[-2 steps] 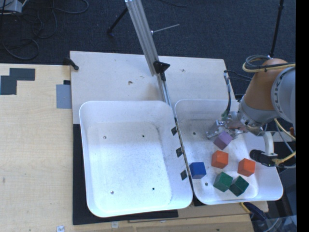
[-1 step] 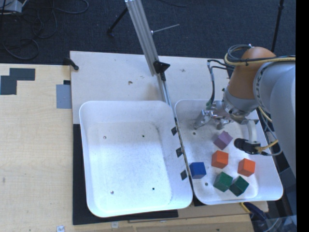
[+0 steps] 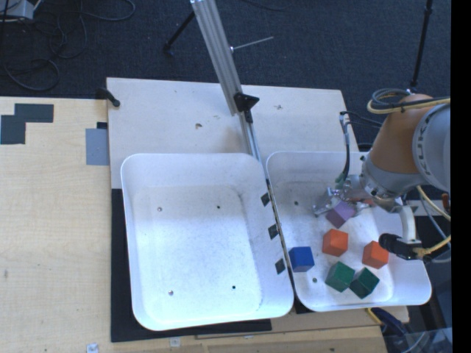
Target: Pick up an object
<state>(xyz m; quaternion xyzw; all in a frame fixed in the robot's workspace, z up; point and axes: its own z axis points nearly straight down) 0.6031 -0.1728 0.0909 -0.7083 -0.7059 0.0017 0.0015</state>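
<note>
The arm (image 3: pixel 401 149) reaches in from 3 o'clock and its gripper (image 3: pixel 333 197) sits low in the right bin (image 3: pixel 294 175), just beside a purple block (image 3: pixel 341 213). Toward 5 o'clock from that block lie 2 orange blocks (image 3: pixel 335 242) (image 3: pixel 374 254), then 2 green blocks (image 3: pixel 340 276) (image 3: pixel 364 282) side by side. A blue block (image 3: pixel 301 258) rests by the divider. The left bin (image 3: pixel 147 197) fills the 9 o'clock side.

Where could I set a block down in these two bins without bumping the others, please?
The left bin offers bare floor from wall to wall. In the right bin, the far corner behind the gripper is bare. The near half is crowded: purple block, two orange blocks, blue block, two green blocks.
</note>
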